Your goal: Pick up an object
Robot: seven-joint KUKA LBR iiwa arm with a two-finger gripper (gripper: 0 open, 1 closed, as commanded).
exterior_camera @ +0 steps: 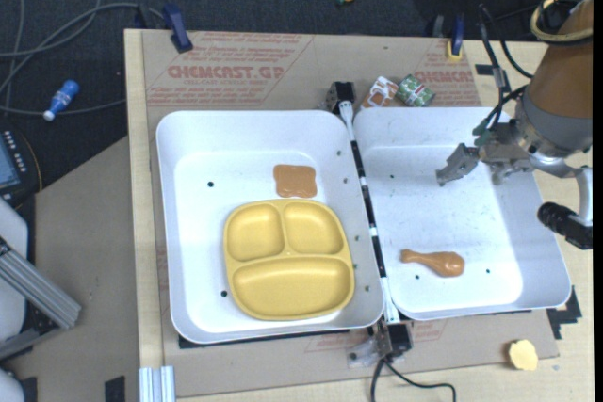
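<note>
A brown drumstick-shaped toy (434,262) lies in the right bin (528,292), in its front part. Its long axis runs almost left to right, with the thin end to the left and the thick round end to the right, a little lower. The gripper (456,167) hangs over the back part of the same bin, well apart from the toy. Its jaws are small and dark, so I cannot tell how far they are open; nothing is seen between them. The arm (562,89) is cut off by the right edge. In the left bin (184,155) a yellow divided plate (287,259) lies, and just behind it a flat brown piece (295,181).
</note>
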